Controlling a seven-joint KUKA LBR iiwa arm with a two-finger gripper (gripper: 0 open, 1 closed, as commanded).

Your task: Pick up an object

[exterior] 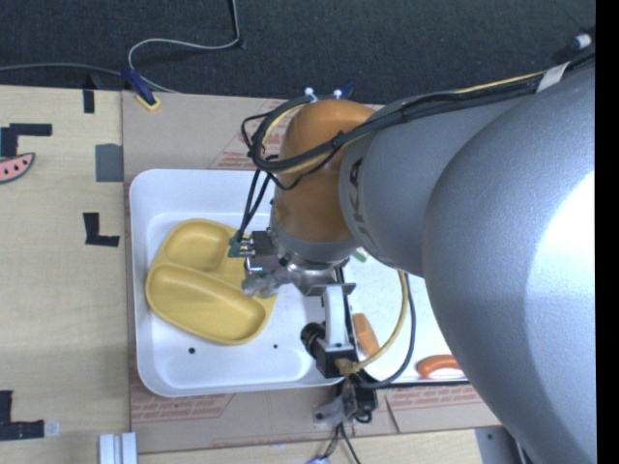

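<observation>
We cannot tell how the fingers of the gripper (263,271) stand above the two stacked yellow dishes (203,283) in the left bin (155,356), and they could slide off the smooth curved rim.

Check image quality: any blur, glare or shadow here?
Camera view: the big grey arm near the lens looks soft; the two yellow plastic dishes and the shallow white bin read sharper; light is even, shadows faint, no harsh glare.
</observation>
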